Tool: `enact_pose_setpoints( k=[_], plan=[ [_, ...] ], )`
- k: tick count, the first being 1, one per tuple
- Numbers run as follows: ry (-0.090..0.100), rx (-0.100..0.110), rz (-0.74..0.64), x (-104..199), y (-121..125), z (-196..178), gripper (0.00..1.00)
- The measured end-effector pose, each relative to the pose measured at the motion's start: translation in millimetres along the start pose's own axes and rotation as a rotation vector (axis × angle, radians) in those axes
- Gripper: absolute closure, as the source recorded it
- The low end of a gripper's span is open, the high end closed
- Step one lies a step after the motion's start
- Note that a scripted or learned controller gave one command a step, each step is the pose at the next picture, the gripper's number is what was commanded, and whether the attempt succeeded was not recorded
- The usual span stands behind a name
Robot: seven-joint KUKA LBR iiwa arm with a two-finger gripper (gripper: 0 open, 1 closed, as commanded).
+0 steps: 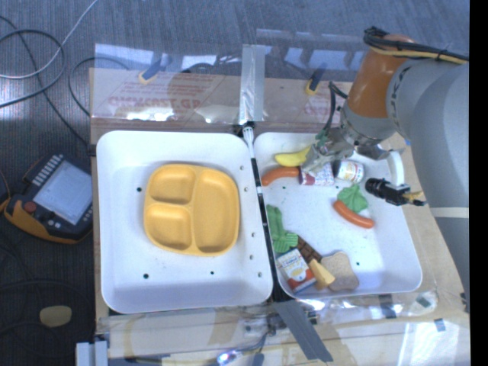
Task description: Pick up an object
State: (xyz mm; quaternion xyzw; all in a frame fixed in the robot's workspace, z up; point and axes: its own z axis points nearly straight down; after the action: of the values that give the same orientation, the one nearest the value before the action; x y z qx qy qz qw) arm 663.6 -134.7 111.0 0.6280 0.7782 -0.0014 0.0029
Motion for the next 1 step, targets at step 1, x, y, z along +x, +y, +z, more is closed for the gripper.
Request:
enact_pose_setpoints(
  k=[1],
  plan=[
    [0.001,0.003,0.000,0.5,-0.9,1.9,0.00]
  ],
)
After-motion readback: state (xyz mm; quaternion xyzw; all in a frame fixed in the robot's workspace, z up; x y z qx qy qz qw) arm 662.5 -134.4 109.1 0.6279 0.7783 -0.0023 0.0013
